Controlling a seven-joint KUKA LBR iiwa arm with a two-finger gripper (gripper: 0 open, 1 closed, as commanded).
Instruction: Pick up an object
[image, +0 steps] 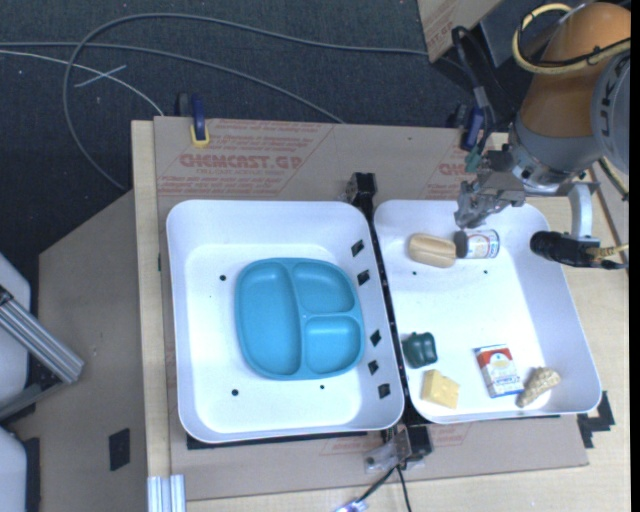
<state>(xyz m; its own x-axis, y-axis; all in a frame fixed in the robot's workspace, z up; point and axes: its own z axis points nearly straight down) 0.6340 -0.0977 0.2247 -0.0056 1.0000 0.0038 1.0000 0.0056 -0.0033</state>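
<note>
My gripper (468, 232) hangs over the far end of the right bin (570, 300). It comes down between a tan bread-roll shaped object (430, 250) on its left and a small clear jar with a label (485, 245) on its right. Its tip is close to both, and nothing visibly hangs from it. Nearer the front of the same bin lie a dark green object (420, 348), a yellow wedge (440, 388), a red and white box (496, 369) and a tan lumpy piece (539, 384).
The left bin (190, 300) holds a blue divided plate (298, 318). A black divider with clips (372, 290) runs between the two bins. The grey arm with its orange band (570, 60) reaches in from the upper right.
</note>
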